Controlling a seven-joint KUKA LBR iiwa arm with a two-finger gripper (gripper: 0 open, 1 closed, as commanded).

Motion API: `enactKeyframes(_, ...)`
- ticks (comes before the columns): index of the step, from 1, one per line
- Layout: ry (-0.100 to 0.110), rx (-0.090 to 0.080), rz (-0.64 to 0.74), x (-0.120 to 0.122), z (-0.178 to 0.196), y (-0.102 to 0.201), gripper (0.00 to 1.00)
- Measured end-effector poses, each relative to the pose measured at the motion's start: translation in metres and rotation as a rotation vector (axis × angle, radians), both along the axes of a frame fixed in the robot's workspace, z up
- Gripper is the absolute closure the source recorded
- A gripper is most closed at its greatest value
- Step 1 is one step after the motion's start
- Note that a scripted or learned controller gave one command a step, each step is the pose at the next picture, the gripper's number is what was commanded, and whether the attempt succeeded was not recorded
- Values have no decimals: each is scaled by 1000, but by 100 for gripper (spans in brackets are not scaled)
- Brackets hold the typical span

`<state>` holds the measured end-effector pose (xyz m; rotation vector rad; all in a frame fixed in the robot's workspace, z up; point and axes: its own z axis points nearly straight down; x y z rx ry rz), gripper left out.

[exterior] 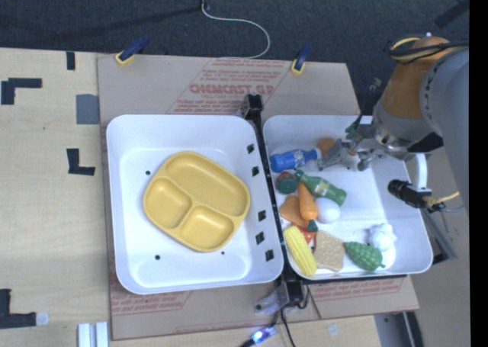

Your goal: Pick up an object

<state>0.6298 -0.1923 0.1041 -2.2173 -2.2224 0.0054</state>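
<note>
Blue bottle (293, 159) lies near the end effector (341, 156), whose finger state I cannot tell.

A yellow divided plate (197, 200) lies in the left white bin (126, 139). Both bins rest on a cardboard sheet (229, 86) with clamps (131, 50).

A dark carpet (320, 2) covers the floor behind the bench (46, 200), with a thin pale cable (242, 27) looping across it. The light wooden bench carries black tape marks (76, 164) and a printed cardboard sheet (229, 86), clipped at two corners.
</note>
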Motion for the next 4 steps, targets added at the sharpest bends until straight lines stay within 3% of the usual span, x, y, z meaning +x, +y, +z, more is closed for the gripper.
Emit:
enactKeyframes(1, -2, -1, 1, 0, -20, 1, 0)
enactKeyframes(2, -5, -2, 3, 1, -8, 2, 100)
enactKeyframes(4, -8, 0, -1, -8, 84, 3, 100)
